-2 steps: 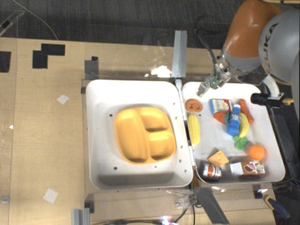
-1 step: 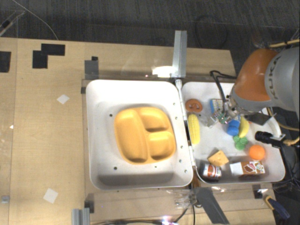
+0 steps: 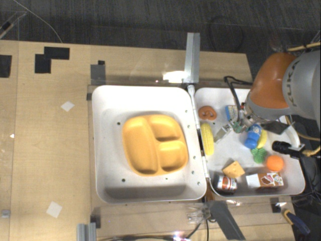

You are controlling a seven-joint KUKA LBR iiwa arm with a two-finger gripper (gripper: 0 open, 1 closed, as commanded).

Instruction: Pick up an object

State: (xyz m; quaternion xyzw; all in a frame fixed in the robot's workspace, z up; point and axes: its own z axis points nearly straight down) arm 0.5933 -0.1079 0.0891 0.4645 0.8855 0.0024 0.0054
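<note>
My gripper [image 3: 233, 123] hangs low over the upper middle of the right bin [image 3: 296, 187], at the end of the grey arm with its orange band [image 3: 268, 82]. It sits just left of a blue bottle [image 3: 252, 136] and right of a brown round pastry [image 3: 207, 113]. A yellow corn cob [image 3: 206, 138] lies along the bin's left wall. Nearer the front are a cheese wedge [image 3: 233, 169], a can [image 3: 225, 184] on its side, a small carton [image 3: 267, 179], an orange ball [image 3: 275, 163] and a green item [image 3: 259, 155]. I see nothing held.
The left bin [image 3: 108, 185] holds a yellow compartment tray [image 3: 154, 143]. A metal post [image 3: 192, 59] rises behind the divider between the bins. Black cables [image 3: 235, 87] trail off the arm over the right bin's back edge.
</note>
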